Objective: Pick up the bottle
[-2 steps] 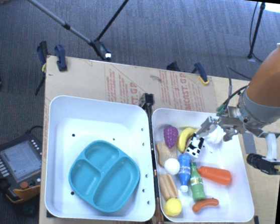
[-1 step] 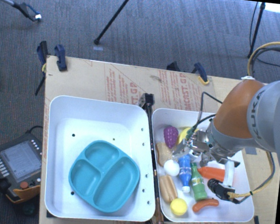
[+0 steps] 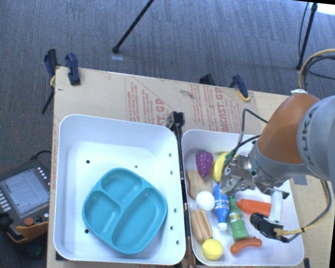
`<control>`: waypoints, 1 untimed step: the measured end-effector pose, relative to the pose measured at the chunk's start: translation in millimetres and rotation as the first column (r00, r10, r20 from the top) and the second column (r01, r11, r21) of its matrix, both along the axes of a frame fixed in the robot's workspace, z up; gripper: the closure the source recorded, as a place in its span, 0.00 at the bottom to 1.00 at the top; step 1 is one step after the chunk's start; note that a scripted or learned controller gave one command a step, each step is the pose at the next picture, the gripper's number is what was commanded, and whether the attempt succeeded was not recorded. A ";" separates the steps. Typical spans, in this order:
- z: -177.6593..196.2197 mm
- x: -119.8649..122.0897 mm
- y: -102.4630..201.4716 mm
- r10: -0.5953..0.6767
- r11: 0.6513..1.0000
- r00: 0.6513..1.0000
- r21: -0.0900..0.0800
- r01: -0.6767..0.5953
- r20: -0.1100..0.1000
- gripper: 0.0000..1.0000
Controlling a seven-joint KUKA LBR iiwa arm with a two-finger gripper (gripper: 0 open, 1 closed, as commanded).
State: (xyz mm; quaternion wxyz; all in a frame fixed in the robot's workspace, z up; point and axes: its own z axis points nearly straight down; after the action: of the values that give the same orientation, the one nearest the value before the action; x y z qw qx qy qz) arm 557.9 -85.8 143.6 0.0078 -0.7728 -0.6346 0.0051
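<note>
You find the end effector (image 3: 232,182) poised directly over the blue bottle (image 3: 220,207) in the right bin (image 3: 294,249); its opening cannot be determined. You judge the approach step is in hand. Next, descend squarely, avoiding the green bottle (image 3: 237,223) alongside.

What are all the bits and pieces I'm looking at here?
Bins: two, white, side by side on the bench.
Divided plate: one, turquoise, in the left bin.
Blue bottle: one, white cap, right bin, under the pincer.
Green bottle: one, right bin, beside the blue one.
Grapes: one bunch, purple, right bin.
Egg: one, white, right bin.
Hot dog: one, tan, right bin.
Lemon: one, yellow, right bin's front.
Sausage: one, red-orange, right bin's front.
Carrot: one, orange, right bin.
Handheld controller: one, floor, left.
Arm: one, grey and orange.
Pincer: one, above the blue bottle.
</note>
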 end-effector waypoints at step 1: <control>150.0 -74.8 32.3 -0.114 0.993 0.993 -0.005 0.114 0.017 1.00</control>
State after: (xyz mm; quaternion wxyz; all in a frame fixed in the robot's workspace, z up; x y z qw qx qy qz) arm 483.1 -53.6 293.6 0.0004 -0.8077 -0.5896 0.0002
